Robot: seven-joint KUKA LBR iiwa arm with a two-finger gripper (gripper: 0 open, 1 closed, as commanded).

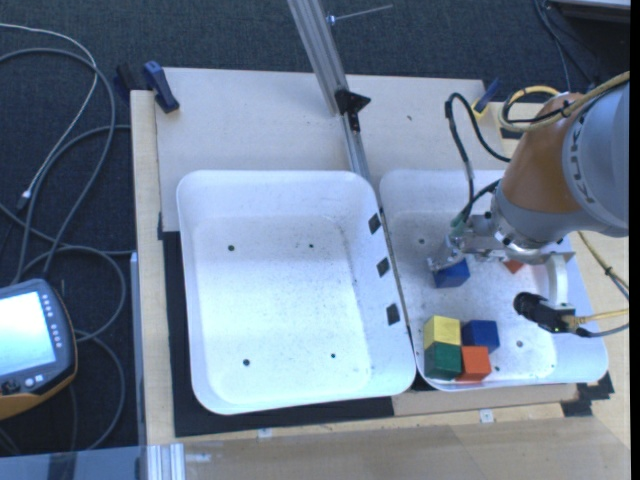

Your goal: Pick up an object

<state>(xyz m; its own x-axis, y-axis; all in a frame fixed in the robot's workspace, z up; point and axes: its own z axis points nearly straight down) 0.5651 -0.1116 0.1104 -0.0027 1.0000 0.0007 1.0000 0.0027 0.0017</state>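
Note:
My gripper (447, 261) is low in the right bin (420, 200), near its middle, below the grey arm with the orange band (535, 163). A small blue block (455, 273) sits right at the gripper's tip, touching or nearly touching it. Closer to the bin's front edge lies a tight cluster: a yellow block (443, 330), a green block (443, 360), a dark blue block (482, 332) and an orange block (475, 363). A bit of a red-orange piece (513, 265) peeks out from under the wrist.
The left bin (270, 288) lies beside the right one. A slanted metal pole (325, 58) crosses the back of the bench. Cables (462, 143) hang by the arm, and a black fitting (540, 311) juts over the right bin.

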